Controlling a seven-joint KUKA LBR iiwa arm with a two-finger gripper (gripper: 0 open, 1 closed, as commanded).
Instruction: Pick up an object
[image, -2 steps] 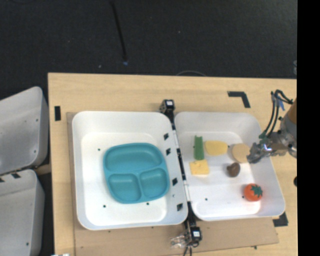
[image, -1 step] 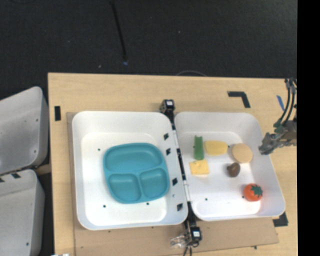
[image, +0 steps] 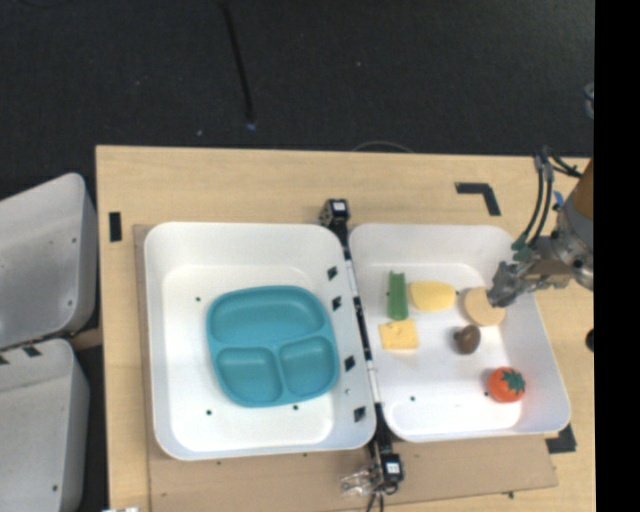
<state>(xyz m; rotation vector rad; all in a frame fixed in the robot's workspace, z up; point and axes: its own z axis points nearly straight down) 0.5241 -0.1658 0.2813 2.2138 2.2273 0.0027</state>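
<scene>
KUKA arm's two-finger gripper (image: 500, 290) hangs low over the right-hand shallow white bin (image: 530, 415), reaching in from the right w/ its tip at the right edge of a pale tan round disc-shaped piece (image: 484, 306). Whether the pincer is open, closed or gripping anything can't be told from this angle; the tip is a dark blur against the disc.

Risk, as judged from here: the disc looks flat and low, so a grab could skid over the top or just nudge it sideways. It lies just beside a yellow rounded lemon-like toy (image: 432, 295) on its left and near a small brown rounded lump (image: 467, 339) below it, so a push would likely knock one into the other. A descent a bit off-centre could also pinch the edge only and drop it on the lift.

Other candidates in the same bin: a green upright strip-shaped piece (image: 397, 295) and a yellow cheese-like wedge (image: 400, 335) toward the divider, both well apart from the pincer, and a red tomato-like toy w/ green top (image: 506, 384) nearer the front right corner, below the pincer. The left-hand white bin (image: 180, 420) bears a teal plastic sectioned plate (image: 271, 343), far across from the arm.

Nearest target by position: the tan disc, touching or all but touching the tip.
</scene>
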